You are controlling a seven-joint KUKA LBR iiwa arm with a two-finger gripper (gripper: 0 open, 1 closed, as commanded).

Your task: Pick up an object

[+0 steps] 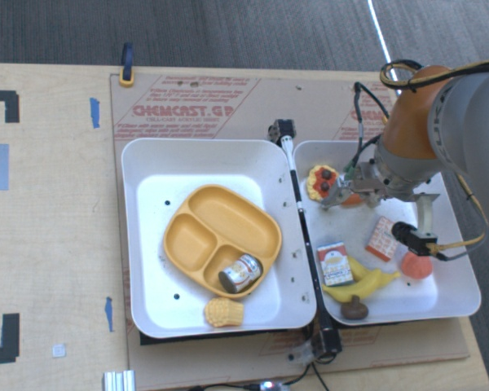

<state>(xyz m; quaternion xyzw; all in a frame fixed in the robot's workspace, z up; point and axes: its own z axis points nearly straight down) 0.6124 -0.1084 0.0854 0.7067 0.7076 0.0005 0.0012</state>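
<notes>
My gripper hangs low over the back left part of the right bin, under the grey arm and its orange band. Right beside it on the left lies a yellow toy with red and dark bits. A small orange piece lies just under the gripper. Further front in this bin are a red-and-white box, a red carton, a banana, a red ball and a brown lump.
The left bin holds a yellow divided plate with a small can in one compartment, and a yellow corn piece by the front wall. A black cable loops from the arm across the right bin's right side.
</notes>
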